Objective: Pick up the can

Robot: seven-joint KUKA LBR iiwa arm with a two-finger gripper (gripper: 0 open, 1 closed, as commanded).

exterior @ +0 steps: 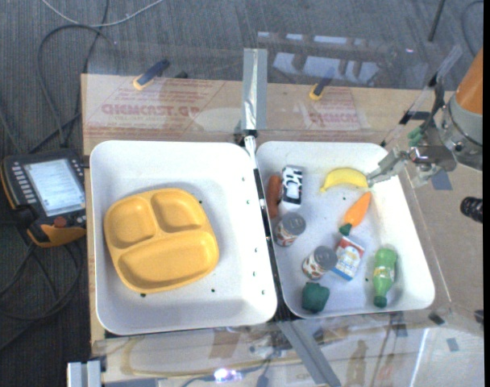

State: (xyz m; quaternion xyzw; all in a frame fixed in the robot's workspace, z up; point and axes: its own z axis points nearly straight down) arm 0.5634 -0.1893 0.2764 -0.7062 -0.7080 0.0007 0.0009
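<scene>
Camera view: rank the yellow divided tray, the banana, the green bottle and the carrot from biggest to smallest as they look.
1. Yellow divided tray, by far the largest.
2. Green bottle and banana: they look much alike, so I won't rank them.
3. Carrot, the smallest.

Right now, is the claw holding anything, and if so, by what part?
Nothing is held. The claw hovers at the right bin's far right rim, beside the banana. Both cans lie untouched in the bin.
</scene>
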